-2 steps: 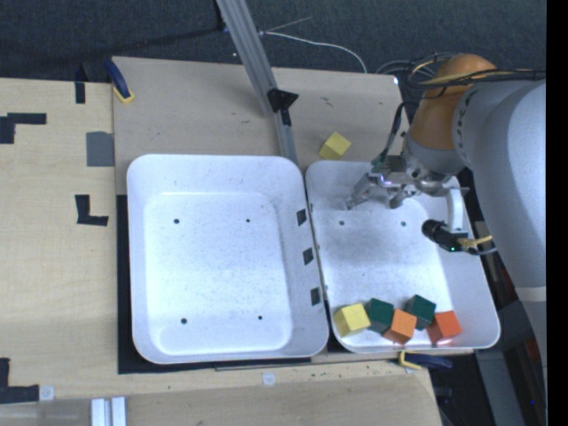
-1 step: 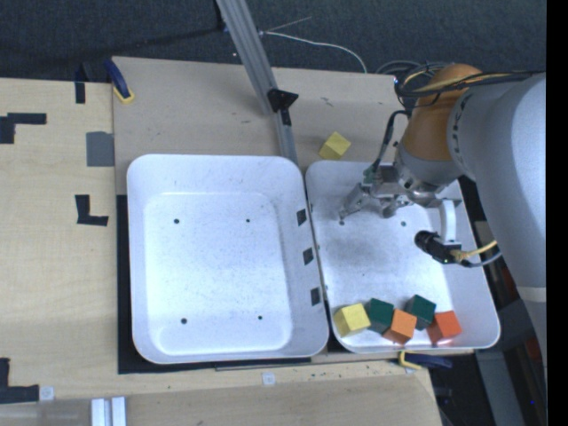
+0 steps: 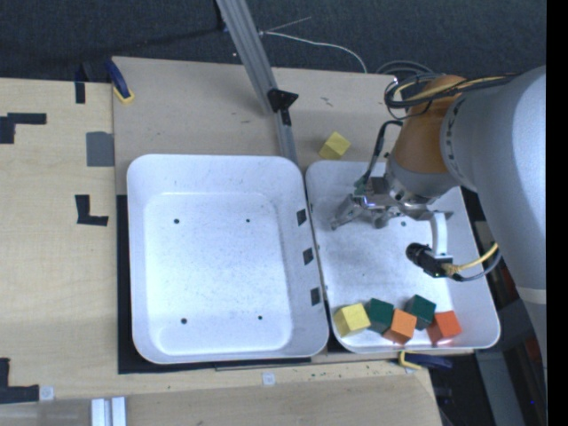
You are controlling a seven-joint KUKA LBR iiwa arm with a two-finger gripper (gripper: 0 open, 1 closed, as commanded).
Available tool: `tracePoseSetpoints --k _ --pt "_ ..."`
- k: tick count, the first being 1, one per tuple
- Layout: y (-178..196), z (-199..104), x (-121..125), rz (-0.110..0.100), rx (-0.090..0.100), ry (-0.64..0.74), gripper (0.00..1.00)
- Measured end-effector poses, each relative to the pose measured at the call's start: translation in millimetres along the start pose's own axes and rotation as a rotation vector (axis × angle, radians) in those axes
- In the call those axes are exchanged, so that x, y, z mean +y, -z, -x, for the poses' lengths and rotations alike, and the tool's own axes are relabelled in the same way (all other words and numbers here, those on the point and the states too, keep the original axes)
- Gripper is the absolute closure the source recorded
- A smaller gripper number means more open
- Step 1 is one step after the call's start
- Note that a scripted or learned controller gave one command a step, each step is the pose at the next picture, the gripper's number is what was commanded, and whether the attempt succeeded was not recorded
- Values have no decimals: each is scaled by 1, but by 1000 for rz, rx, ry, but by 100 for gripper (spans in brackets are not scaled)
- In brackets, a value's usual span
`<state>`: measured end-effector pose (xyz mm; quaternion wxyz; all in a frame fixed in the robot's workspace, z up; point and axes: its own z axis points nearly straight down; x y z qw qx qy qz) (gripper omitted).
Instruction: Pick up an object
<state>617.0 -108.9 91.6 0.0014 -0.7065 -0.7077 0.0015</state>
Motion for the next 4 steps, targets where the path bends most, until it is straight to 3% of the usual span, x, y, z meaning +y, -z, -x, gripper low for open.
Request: tracePoseSetpoints --k 1,2,3,4 --pt "0 21 15 4 0 -1 0" --pt "0 56 -15 0 -2 -5 0" --pt "70 -14 29 12 1 8 0" --pt "-4 -10 31 -4 0 0 0"
